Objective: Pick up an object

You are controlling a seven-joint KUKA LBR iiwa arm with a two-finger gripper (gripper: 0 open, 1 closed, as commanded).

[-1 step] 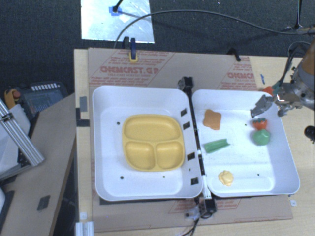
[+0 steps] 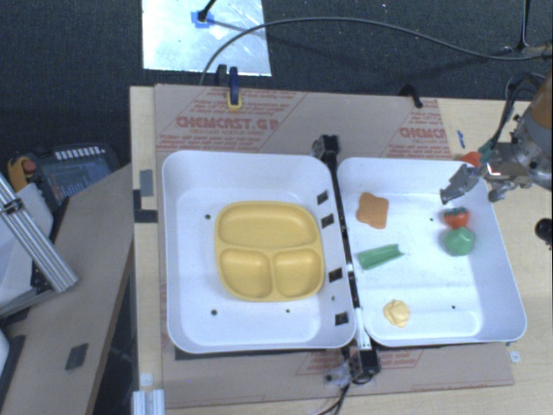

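In the right bin (image 2: 497, 318) lie several small items. There is an orange piece (image 2: 372, 210) at the upper left, a green pod-like piece (image 2: 378, 256) in the middle and a small yellow piece (image 2: 397, 312) near the front. A red piece (image 2: 457, 217) and a round green piece (image 2: 459, 242) sit by the right wall. My gripper (image 2: 476, 190) hovers at the bin's upper right, just above and behind the red piece. It is open, with nothing between its fingers.
The left bin (image 2: 186, 232) holds a yellow three-compartment tray (image 2: 268, 251). Black clips line the seam between the bins (image 2: 339, 258). A cable arcs across the dark floor behind the bench, and a foil sheet (image 2: 203, 24) lies at the back left.
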